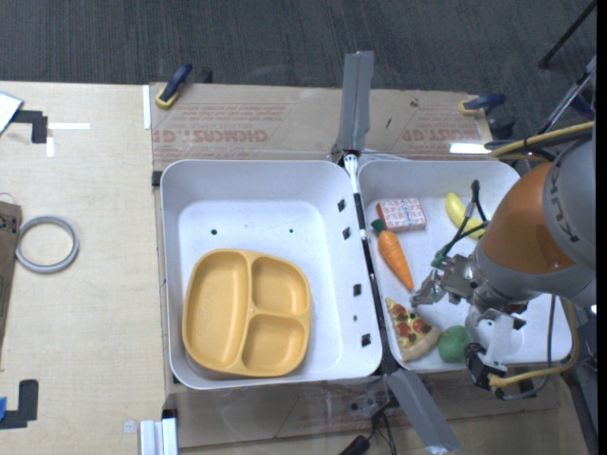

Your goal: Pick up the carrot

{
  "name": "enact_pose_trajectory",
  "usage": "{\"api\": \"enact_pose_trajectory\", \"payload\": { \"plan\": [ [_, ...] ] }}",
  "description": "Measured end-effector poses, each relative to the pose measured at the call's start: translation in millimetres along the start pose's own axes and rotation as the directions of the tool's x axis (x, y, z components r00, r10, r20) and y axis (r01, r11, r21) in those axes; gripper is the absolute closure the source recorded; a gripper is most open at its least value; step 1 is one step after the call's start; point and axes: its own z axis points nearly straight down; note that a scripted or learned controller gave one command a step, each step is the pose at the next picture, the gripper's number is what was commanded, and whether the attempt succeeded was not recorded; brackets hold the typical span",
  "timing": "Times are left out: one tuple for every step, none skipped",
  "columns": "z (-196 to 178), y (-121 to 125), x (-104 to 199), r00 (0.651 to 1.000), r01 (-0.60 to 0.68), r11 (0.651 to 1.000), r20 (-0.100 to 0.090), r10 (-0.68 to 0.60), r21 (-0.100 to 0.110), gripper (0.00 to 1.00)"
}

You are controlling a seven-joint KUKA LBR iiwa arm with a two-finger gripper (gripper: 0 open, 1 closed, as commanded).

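Hand point(438, 288) hovers just beside the carrot point(395, 258).

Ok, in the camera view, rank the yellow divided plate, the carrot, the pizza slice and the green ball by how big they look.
1. yellow divided plate, by far the largest
2. carrot and pizza slice: the carrot looks longer and the slice wider, so too close to rank
3. green ball, smallest, though the arm partly covers it

The grey arm point(531, 230) reaches in from the right, its tool point(429, 292) pointing leftward.
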Motion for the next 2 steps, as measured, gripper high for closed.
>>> {"api": "enact_pose_trajectory", "payload": {
  "plan": [
    [0.1, 0.0, -0.2, 1.000, 0.000, 1.000, 0.000, 0.000, 0.000, 0.00],
    [-100.5, 57.1, 31.8, 0.996, 0.091, 0.996, 0.002, -0.091, -0.001, 0.00]
  ]
}}
